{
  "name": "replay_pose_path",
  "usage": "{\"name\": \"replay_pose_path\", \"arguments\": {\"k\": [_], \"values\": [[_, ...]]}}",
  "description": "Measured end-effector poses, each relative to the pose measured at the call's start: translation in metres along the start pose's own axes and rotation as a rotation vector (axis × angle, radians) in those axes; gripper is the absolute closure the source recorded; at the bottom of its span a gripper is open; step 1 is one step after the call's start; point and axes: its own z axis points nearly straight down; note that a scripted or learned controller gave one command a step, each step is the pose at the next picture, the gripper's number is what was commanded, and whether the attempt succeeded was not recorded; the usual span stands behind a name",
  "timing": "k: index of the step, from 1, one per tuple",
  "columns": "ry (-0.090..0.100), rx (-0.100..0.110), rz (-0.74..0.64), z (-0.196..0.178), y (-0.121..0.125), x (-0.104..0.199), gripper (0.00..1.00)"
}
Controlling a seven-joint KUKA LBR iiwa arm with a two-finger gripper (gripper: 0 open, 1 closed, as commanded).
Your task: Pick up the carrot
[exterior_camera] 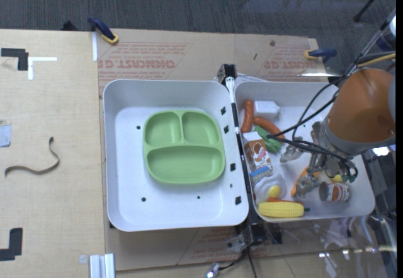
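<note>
The carrot point(269, 125), orange with a green top, lies slanted in the upper left part of the right bin point(362, 207), just right of a red-brown sausage point(248, 115). My gripper point(297, 171) hangs over the middle of that bin, below and to the right of the carrot and apart from it. Its two grey fingers point(290, 155) look spread, so it is open. A small orange piece point(305, 174) lies close beside the fingers; what it is I cannot tell.
The right bin also holds a white block point(267, 108), a snack packet point(258, 158), a lemon point(274, 191), a corn cob point(281, 209) and a small can point(334, 193). A green divided plate point(184, 146) sits in the left bin point(119, 201).
</note>
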Motion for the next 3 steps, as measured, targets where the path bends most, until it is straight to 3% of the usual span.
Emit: {"name": "replay_pose_path", "arguments": {"k": [1, 2, 3], "values": [[0.0, 0.001, 0.021, 0.0, -0.034, 0.036, 0.0], [0.0, 0.0, 0.019, 0.0, 0.002, 0.034, 0.0], [-0.003, 0.001, 0.016, -0.009, 0.003, 0.032, 1.0]]}}
